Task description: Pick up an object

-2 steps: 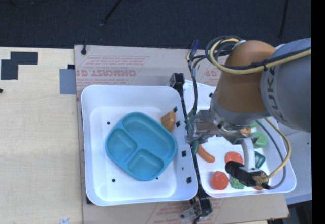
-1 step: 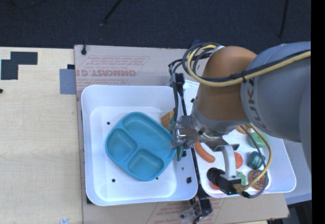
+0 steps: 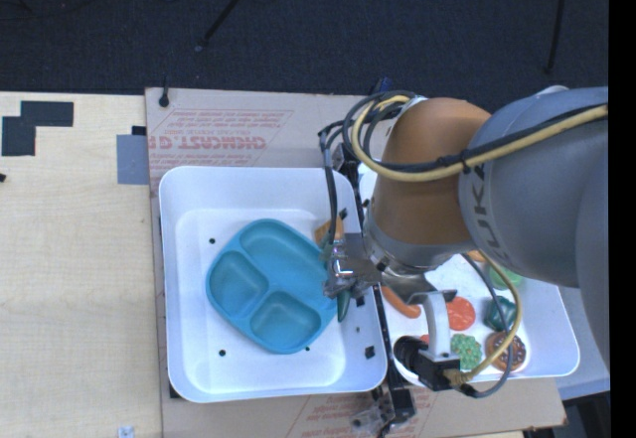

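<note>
White left bin holds teal tray; claw beside it.

Reaches in from the right as a bulky grey arm, orange band above the wrist, bent steeply downward. Carries yellow and black cables looped over the band and trailing below. Ends in a gripper, small and dark beneath the wrist.
</note>
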You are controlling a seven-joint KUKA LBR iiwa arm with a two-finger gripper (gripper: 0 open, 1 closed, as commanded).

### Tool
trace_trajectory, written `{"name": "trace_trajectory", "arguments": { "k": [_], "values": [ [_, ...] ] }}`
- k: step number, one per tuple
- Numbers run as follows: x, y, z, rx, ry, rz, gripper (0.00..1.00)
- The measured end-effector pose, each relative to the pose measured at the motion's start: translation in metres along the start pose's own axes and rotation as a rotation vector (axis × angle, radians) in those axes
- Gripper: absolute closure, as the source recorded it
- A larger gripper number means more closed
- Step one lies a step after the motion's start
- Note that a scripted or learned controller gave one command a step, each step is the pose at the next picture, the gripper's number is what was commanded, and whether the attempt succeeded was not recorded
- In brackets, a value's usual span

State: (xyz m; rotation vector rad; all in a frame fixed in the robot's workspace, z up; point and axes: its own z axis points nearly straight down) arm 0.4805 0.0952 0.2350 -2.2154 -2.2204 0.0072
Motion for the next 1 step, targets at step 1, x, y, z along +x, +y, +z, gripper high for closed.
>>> {"name": "trace_trajectory", "arguments": {
  "k": [1],
  "values": [
    [-0.0133,-0.0086,0.0079,0.000,-0.001,0.003,1.00]
  ]
}}
